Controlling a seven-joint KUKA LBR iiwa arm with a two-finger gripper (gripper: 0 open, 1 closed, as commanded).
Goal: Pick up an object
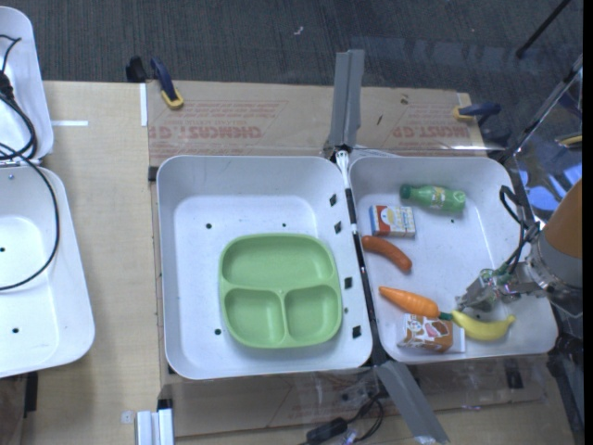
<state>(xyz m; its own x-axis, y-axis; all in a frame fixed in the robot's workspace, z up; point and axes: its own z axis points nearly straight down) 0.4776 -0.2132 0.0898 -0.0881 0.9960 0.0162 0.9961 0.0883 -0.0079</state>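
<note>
The right bin (482, 170) holds a green bottle (434, 197), a small red and white box (393, 220), a sausage (386, 253), a carrot (409, 300), an orange juice carton (430, 334) and a yellow banana (483, 324). My gripper (482, 292) hangs low over the bin's right side, just above the banana and right of the carrot. Nothing shows between its fingers.
The left bin (185, 248) carries a green divided plate (280, 289). A grey divider post (347, 95) rises between the bins at the back. Blue and yellow clamps (165, 83) sit on the cardboard behind, and white equipment with black cables (23, 211) stands at the far left.
</note>
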